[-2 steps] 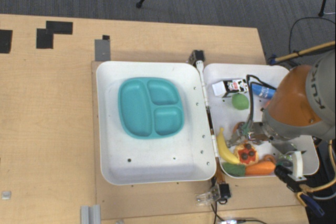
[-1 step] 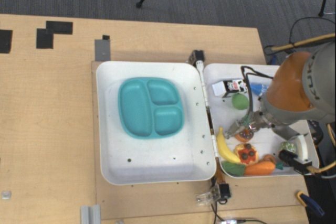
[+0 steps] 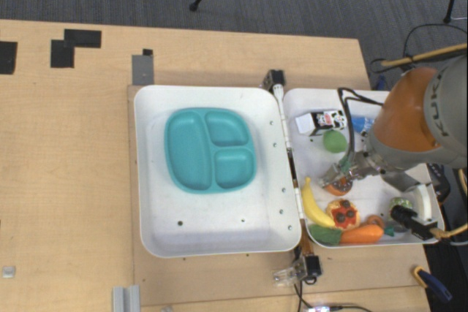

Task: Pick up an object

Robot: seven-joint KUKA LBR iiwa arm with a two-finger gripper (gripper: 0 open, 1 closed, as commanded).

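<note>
Where the grey arm [image 3: 413, 124] with its orange band comes in from the right, we note the claw [image 3: 342, 175] low over the middle of the right bin [image 3: 374, 193]. We cannot tell whether the claw is spread or pressed together; its metal tip is small and merges with the clutter beneath it.

Things to pick, all in the right bin:
- small orange piece [image 3: 338, 189], directly under the claw tip; whether they touch we cannot tell.
- banana [image 3: 314, 206], along the bin's left wall, just left of the claw and nearer to us.
- red-and-orange round piece [image 3: 343, 214], just right of the banana's near end.
- carrot [image 3: 362, 234], lying along the near wall.
- dark green piece [image 3: 325, 235], in the near left corner, touching the carrot's left end.
- green ball [image 3: 335, 142], just beyond the claw on the far side.
- white packet with black and red print [image 3: 319, 120], near the far wall, beside the ball.

Left bin [image 3: 212, 223]: a teal divided plate [image 3: 210, 150] lies flat in it, well apart from the claw.

Both bins sit side by side on the pale wooden worktop [image 3: 66, 179].
</note>
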